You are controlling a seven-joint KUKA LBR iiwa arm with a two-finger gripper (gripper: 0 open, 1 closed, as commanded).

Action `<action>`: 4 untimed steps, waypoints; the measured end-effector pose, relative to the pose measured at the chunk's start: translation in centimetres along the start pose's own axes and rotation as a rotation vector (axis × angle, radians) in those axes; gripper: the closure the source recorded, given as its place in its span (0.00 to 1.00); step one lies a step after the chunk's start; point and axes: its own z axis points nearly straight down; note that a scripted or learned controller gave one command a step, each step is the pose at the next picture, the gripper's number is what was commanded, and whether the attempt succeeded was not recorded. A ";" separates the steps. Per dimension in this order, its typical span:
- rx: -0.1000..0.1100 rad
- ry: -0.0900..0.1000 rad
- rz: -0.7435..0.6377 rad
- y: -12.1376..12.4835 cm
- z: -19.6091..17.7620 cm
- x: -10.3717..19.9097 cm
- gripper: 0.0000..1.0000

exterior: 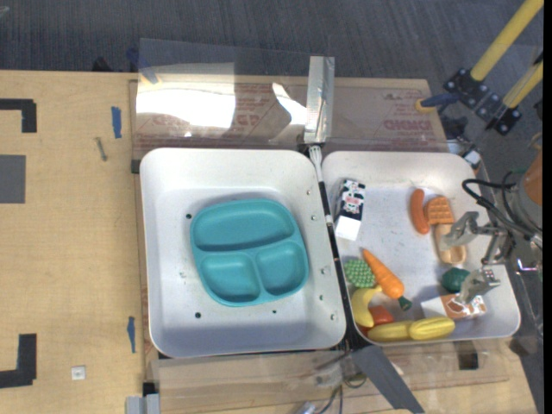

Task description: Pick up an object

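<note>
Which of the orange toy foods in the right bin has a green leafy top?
The carrot lying slantwise mid-bin, its green end toward the bin's front. The orange sausage near the back wall is plain and rounded.

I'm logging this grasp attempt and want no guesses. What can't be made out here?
- Gripper, camera view: thin, tangled with cables; finger state unreadable.
- Dark green item: too small to identify.
- Orange item: partly behind the gripper; contact unclear.
- Arm: cut off by the right edge.
- Black-and-white box: print too small.
</note>
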 end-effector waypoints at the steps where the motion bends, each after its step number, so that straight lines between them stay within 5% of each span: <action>1: 0.002 -0.010 0.089 1.1 10.7 -3.5 0.00; 2: -0.002 -0.005 -0.073 6.8 10.9 -16.9 0.00; 3: 0.000 -0.001 0.088 2.8 10.9 -13.7 0.00; 4: 0.002 -0.010 0.084 3.0 9.6 -14.0 1.00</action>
